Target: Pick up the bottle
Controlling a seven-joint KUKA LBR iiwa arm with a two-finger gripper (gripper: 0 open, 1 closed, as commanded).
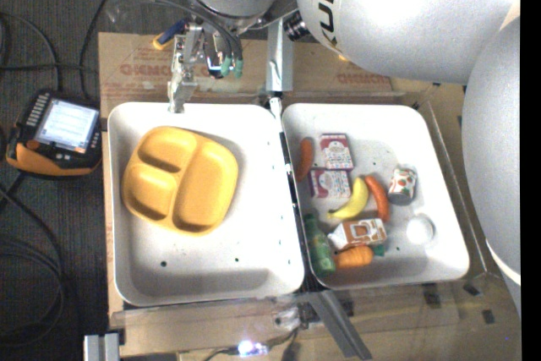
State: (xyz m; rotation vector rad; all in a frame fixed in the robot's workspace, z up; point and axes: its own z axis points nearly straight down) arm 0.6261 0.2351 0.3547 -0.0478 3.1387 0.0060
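Right white bin [439,148] holds a green bottle [319,243] lying down.

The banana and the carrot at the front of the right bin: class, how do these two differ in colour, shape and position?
The banana is yellow; the carrot is orange. The banana is curved and lies slanted near the middle of the right bin; the carrot is straighter, lies nearly level and sits nearer the bin's front edge, beside the green bottle. Both lie flat among the other toy foods, apart from the gripper.
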